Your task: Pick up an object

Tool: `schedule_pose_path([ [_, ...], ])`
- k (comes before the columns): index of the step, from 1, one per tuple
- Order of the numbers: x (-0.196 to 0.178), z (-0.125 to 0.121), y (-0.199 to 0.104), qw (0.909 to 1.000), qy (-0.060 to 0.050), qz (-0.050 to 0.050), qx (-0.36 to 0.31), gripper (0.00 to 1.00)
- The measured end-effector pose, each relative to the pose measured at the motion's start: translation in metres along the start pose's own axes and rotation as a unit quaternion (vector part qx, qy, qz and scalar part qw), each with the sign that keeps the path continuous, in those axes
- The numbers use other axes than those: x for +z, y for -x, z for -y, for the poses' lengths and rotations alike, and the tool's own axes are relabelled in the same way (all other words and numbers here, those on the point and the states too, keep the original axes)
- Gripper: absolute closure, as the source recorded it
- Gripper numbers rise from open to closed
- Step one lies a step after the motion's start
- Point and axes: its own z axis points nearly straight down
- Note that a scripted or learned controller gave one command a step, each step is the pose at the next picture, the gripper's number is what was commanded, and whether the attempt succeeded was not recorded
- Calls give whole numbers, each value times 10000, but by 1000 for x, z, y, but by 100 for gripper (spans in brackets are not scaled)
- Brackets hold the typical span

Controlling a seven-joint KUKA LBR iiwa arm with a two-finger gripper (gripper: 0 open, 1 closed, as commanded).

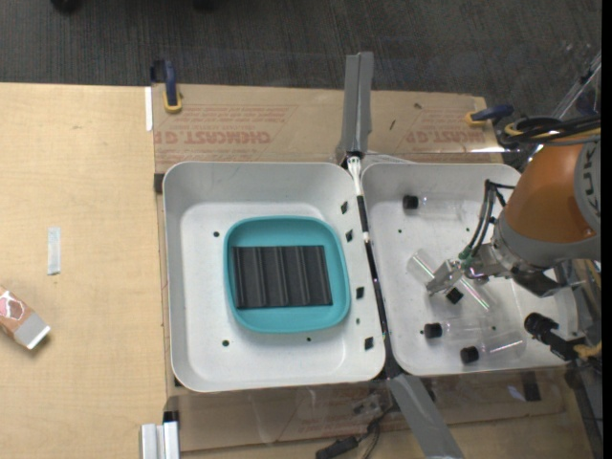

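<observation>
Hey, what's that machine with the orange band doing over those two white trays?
That is a robot arm trying to pick something up. It reaches in from the right, and its gripper is down inside the right bin, among a few small black pieces and some clear plastic items. I can't tell whether it has hold of anything. The left bin holds a teal tray with a dark ribbed insert, which the arm is nowhere near.

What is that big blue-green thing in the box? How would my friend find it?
Look at the two white bins side by side and pick the left bin, away from the robot arm. In its middle lies a teal tray with rounded corners and dark grey ridges inside. It is far bigger than the small black bits in the right bin, and the only coloured thing in either bin.
</observation>
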Motion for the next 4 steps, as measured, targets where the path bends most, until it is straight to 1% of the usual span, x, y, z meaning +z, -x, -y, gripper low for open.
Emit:
schedule_pose_path([
  [1, 0, 5, -5, 10000, -2, -1, -35, 0],
  [2, -8, 6, -5, 10000, -8, -1, -22, 100],
  [3, -100, -20, -101, 9989, 2, 8, 463, 100],
  [4, -123, -35, -133, 9972, -7, 12, 748, 100],
])
